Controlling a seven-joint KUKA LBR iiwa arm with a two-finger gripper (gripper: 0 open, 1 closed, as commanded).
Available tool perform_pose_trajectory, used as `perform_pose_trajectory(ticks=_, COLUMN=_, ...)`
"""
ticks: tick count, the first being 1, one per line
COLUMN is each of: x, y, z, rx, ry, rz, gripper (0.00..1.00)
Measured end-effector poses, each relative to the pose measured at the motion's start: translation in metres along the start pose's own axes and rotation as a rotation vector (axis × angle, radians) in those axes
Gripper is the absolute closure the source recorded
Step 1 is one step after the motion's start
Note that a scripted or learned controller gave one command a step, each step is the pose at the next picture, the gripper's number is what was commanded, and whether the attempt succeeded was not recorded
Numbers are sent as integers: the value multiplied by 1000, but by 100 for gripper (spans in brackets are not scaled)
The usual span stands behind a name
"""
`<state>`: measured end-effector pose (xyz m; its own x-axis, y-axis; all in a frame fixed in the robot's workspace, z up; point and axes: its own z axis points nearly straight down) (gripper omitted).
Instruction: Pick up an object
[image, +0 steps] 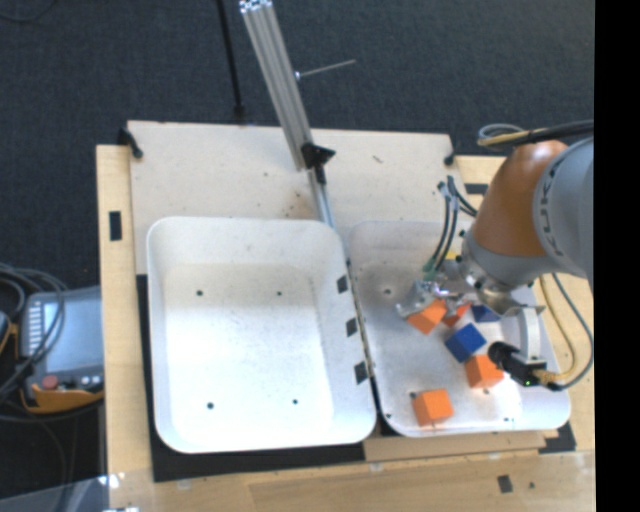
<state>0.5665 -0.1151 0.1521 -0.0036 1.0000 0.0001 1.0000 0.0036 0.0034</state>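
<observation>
Your gripper (432, 300) sits low in the right bin (390, 250), right of frame centre, with an orange block (427, 319) at its tip. You cannot tell whether it grips. The blue block (465, 341) lies just lower right of it.

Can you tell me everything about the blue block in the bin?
The blue block is a small, solid-looking cube, plain blue all over, sitting turned at an angle on the floor of the right-hand white bin. It lies just below the robot's pincer, between two orange blocks: one up and to its left, another just below it, very close or touching. Nothing is lifting it.
</observation>
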Motion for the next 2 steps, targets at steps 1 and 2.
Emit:
perform_pose_trajectory(ticks=1, x=-1, y=1, z=-51, rx=0, ry=-1, rz=-1, gripper=100)
perform_pose_trajectory(ticks=2, x=49, y=-14, z=-48, rx=4, ry=-1, rz=-1, gripper=100)
